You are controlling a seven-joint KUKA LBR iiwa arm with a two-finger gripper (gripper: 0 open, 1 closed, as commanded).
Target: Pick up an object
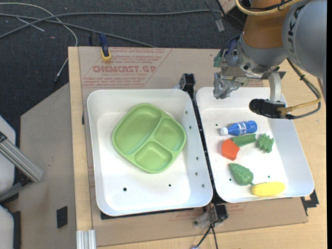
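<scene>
Right now I see the blue bottle [239, 128] lying in the right bin [298, 154], white cap leftward, its label unreadable. Just below lie an orange block [230, 149], green toys and a yellow piece [268, 189]. My end effector [223, 90] hovers over the bin's far-left corner, apart from them; I cannot tell its spread. Cardboard [124, 66] behind reads "CHEMCAST".

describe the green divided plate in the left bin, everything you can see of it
The green divided plate looks like light green plastic, a rounded square with three compartments: one large along its left side and two smaller on the right. It lies flat and right side up, turned at an angle, on the floor of the left bin, near its middle. All three compartments hold nothing, and nothing else touches it.
</scene>
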